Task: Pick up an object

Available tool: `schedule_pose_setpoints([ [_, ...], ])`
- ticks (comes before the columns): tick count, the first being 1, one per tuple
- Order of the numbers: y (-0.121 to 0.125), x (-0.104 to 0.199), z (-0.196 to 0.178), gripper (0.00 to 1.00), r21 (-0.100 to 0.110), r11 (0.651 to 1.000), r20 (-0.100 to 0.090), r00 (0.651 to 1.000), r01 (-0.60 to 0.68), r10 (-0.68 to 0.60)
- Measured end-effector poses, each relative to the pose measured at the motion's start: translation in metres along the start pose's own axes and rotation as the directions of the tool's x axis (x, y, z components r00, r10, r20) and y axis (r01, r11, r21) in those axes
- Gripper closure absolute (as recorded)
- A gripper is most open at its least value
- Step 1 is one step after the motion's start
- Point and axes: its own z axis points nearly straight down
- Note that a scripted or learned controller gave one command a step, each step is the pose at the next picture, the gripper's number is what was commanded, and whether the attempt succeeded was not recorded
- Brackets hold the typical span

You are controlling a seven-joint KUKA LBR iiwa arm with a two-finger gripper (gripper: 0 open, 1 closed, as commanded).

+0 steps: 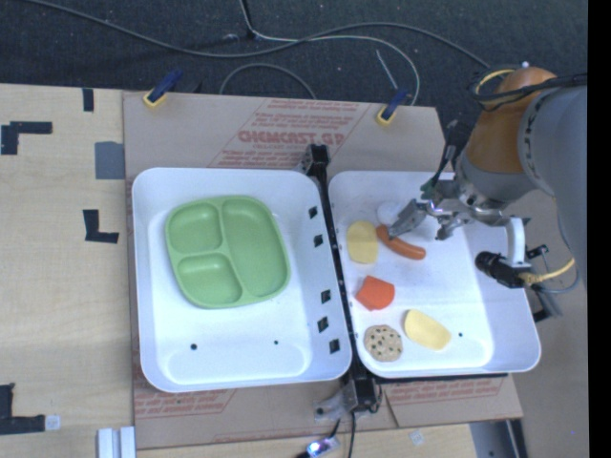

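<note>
The right bin (496, 346) holds several toy foods: a yellow piece (362, 242), an orange sausage (402, 244), a red-orange block (375, 293), a chocolate-chip cookie (383, 343) and a yellow lemon-like piece (427, 329). My gripper (426, 222) hangs over the bin's upper middle, just right of the sausage's upper end. Its fingers are spread apart, one reaching toward the sausage, and nothing sits between them.
The left bin (158, 351) carries a green divided plate (227, 250). A black hinge strip (326, 256) runs between the bins. The grey arm with its orange band (511, 141) comes in from the upper right. Cables lie beyond the bench's far edge.
</note>
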Motion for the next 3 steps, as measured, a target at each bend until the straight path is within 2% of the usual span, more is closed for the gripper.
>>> schedule_pose_setpoints([
  [1,0.0,0.001,0.039,0.0,-0.005,1.0,0.001,1.0,0.001,-0.001],
  [2,0.001,0.0,0.026,1.0,-0.008,1.0,0.003,1.0,0.002,-0.002],
  [3,0.001,-0.005,-0.017,1.0,-0.007,1.0,0.0,1.0,0.0,0.0],
])
